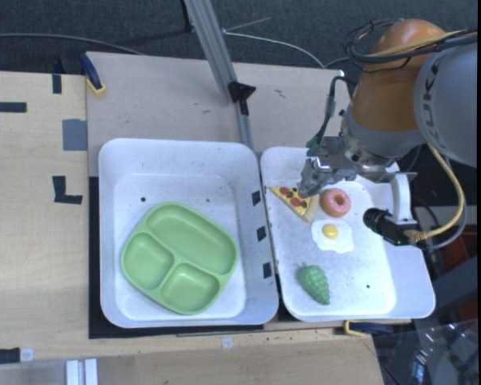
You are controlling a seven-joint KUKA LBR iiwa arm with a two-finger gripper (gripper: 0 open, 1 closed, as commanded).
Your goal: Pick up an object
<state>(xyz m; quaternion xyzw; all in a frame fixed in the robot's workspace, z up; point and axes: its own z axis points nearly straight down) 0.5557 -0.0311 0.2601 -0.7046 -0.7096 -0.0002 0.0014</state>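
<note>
In the right bin [401, 291] lie a pizza slice [293, 200], a pink donut [335, 203], a fried egg [332, 236] and a green bumpy fruit [313, 283]. My gripper [314, 181] hangs low over the far part of this bin. Its tips are between the pizza slice and the donut, close to the slice's right end. Nothing shows between the fingers.
The left bin [116, 163] holds a green divided plate [179, 257]. A slanted metal pole [212, 42] rises behind the bins. The grey arm with its orange band [397, 62] covers the right bin's far right corner. A black fitting [385, 224] juts over its right side.
</note>
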